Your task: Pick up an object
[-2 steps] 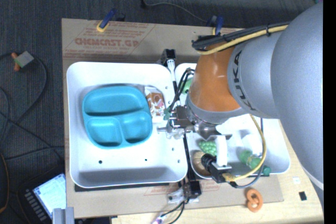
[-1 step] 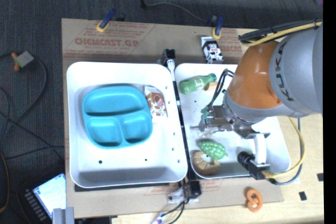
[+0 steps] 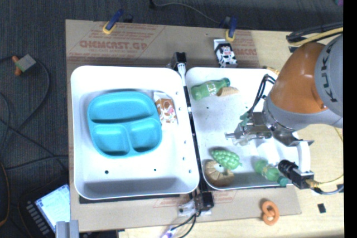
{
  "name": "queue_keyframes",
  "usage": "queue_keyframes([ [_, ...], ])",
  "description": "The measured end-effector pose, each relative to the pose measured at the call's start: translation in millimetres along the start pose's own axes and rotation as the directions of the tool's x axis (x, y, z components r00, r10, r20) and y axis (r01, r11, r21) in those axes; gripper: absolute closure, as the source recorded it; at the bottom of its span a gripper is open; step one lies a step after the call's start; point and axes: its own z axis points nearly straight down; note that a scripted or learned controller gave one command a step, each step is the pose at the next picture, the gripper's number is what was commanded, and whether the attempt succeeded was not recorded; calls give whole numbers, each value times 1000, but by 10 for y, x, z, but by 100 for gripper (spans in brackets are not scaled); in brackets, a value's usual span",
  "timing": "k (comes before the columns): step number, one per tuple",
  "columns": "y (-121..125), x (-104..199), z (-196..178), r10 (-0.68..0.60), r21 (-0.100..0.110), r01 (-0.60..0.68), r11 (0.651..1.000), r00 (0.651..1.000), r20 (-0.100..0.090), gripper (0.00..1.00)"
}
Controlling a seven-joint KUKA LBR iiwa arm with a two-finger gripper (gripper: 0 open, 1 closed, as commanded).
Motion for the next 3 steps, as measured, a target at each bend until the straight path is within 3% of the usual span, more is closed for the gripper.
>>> queue_keyframes([
  [1,342,-51,208,-3,1,3,1000,1000,-2,100],
  [2,1,569,-167,-3,1,3,1000,1000,-2,100],
  [3,477,656,1,-3,0,3,1000,1000,-2,100],
])
